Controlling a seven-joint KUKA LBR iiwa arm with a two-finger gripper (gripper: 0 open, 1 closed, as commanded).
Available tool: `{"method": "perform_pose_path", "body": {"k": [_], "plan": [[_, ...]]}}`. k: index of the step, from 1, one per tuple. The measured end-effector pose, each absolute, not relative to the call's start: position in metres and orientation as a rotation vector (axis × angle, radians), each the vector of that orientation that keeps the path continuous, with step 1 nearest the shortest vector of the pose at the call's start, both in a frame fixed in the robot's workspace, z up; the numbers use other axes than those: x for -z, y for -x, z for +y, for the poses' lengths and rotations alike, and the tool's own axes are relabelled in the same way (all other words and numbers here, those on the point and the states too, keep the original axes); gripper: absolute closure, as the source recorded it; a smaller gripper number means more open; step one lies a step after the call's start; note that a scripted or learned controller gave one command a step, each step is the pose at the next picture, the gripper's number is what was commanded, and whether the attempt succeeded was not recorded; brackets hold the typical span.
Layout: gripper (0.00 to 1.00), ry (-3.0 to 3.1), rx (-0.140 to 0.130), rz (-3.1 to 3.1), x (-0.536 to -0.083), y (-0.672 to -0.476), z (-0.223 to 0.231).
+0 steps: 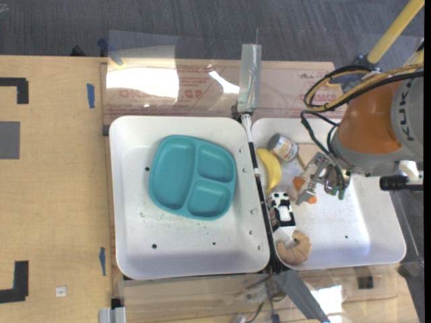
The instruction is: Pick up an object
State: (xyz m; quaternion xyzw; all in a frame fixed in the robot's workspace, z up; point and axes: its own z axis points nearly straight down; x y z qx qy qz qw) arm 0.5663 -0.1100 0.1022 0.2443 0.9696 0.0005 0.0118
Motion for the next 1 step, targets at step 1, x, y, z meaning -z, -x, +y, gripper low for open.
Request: {"method": "perform_pose_path", "body": {"k": [1], "plan": [[1.00,-1.067,-0.006,2.947,-0.2057,-0.5817,-0.0475]]}}
